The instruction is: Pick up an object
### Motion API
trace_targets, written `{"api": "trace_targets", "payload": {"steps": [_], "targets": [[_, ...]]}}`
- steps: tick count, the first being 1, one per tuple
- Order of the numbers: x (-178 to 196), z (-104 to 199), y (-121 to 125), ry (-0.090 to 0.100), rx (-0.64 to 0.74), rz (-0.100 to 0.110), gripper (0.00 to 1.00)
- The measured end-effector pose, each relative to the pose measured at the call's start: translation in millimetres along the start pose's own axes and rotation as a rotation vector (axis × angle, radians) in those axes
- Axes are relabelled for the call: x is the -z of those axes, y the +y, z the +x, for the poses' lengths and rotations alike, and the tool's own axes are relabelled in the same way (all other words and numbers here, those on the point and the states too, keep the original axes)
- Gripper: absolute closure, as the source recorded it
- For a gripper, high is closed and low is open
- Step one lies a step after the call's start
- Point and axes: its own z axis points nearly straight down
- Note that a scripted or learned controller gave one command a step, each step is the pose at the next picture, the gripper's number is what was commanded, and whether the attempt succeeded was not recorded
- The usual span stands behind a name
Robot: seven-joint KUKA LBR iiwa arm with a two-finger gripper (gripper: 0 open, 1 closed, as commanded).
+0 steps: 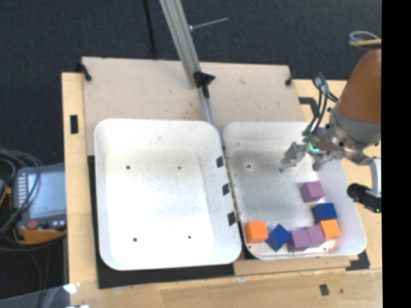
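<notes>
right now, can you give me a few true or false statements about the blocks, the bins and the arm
1. All the blocks lie in the right bin. True.
2. The gripper hangs over the left bin. False: it is over the right bin, above the blocks.
3. A purple block lies apart from the others, nearest the gripper. True.
4. Both orange blocks touch each other. False: one orange block sits at the cluster's left end, the other orange block at its right end.
5. The gripper holds a blue block. False: no block is between its fingers; the blue blocks lie on the bin floor.
</notes>
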Motion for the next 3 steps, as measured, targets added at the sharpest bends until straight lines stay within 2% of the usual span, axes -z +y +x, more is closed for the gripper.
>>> {"api": "trace_targets", "payload": {"steps": [1, 3], "targets": [[1, 0, 1, -0.001, -0.002, -0.003, 0.0], [-93, 4, 8, -0.002, -0.005, 0.002, 0.0]]}}
